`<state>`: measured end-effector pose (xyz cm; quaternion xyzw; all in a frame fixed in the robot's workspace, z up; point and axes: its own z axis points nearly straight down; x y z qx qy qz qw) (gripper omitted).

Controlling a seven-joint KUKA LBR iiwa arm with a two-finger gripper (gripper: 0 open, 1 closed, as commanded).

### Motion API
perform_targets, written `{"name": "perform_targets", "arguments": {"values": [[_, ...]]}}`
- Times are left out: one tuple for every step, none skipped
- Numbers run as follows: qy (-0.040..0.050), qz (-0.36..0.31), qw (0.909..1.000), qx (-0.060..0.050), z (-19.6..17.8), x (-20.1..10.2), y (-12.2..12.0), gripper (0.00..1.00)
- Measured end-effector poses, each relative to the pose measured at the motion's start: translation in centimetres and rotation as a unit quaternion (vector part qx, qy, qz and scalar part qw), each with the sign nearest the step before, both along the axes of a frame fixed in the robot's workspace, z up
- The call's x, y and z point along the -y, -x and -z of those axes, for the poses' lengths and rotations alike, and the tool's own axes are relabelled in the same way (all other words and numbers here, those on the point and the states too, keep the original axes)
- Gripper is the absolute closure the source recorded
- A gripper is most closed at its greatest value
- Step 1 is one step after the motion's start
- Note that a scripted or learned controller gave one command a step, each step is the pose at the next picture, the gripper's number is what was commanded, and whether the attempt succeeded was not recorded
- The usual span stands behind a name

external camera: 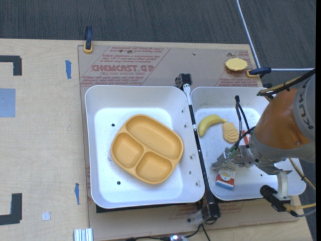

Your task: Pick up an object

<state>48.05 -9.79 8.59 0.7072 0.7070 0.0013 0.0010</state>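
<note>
Right bin: small carton, white with red and blue, lying near the front wall, directly under the gripper. Gripper low over the carton; whether it pinches anything cannot be told from here. Banana and a ridged yellow piece lie further back, just beside each other. Arm enters from the right.

Left bin: one yellow three-compartment plate, centred.

Bench: round yellow item behind the right bin.
</note>
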Motion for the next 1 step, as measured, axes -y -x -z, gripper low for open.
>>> {"name": "perform_targets", "arguments": {"values": [[-0.0006,0.000,1.0000,0.000,0.01,0.05,0.00,0.00]]}}
